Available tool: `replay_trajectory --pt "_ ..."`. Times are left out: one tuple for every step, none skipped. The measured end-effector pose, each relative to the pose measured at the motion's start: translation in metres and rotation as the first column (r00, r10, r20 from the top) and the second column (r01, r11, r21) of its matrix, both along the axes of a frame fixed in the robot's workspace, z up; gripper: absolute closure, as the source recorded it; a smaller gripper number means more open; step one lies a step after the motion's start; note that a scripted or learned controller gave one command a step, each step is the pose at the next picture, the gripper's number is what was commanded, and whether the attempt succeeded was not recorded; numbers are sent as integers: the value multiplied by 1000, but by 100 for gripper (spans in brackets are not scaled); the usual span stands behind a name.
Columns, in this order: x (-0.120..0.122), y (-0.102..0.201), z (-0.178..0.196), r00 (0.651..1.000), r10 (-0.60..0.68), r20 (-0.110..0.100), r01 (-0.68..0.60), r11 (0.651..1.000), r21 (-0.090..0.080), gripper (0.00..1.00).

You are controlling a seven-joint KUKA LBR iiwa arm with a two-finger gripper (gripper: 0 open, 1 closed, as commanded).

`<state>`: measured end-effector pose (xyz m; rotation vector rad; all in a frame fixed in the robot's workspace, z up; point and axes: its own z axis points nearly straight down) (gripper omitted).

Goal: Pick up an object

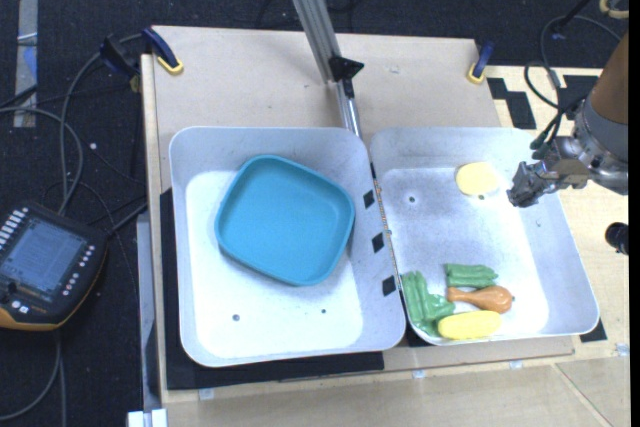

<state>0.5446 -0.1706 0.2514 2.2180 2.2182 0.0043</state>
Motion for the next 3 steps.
replay_trajectory --pt "9 58 -6 1000 5 -5 -5 1000 2 100" --pt "6 112 -18 1000 5 -6 -5 1000 3 100" --pt "2 164 -28 1000 4 -6 -4 1000 2 100"
